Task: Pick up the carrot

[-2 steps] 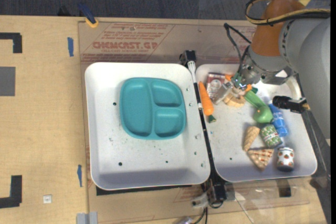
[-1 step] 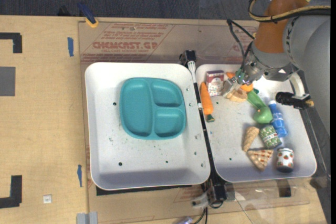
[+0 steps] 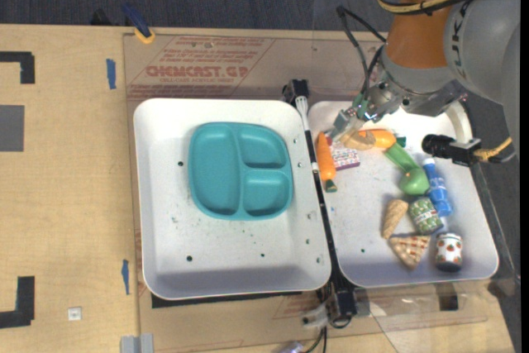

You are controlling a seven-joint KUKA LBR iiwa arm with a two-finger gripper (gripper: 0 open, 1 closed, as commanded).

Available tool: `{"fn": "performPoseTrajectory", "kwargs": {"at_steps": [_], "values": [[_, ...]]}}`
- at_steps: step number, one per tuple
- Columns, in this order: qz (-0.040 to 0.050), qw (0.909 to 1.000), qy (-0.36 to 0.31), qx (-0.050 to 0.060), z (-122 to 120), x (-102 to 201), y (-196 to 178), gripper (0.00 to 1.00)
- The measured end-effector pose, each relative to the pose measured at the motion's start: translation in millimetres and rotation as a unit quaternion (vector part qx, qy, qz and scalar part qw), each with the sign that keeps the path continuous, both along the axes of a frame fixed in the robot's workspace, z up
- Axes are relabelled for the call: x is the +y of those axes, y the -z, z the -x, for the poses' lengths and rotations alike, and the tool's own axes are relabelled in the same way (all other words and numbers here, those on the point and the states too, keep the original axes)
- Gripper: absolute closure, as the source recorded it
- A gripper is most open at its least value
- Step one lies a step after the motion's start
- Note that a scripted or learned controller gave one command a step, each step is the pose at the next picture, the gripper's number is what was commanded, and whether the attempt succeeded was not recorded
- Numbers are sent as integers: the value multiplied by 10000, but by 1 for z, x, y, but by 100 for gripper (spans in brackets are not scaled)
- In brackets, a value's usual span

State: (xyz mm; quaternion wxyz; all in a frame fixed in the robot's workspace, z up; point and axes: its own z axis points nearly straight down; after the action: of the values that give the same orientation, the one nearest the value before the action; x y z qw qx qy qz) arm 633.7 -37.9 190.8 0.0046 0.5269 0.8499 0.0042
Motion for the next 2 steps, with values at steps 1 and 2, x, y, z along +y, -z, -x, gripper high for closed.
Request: {"fn": "performPoseTrajectory", "kwargs": {"at_steps": [1,2], "values": [[14,10000,27,51,3,-4,5,0],[22,10000,-36,12,38,-67,76,0]]}}
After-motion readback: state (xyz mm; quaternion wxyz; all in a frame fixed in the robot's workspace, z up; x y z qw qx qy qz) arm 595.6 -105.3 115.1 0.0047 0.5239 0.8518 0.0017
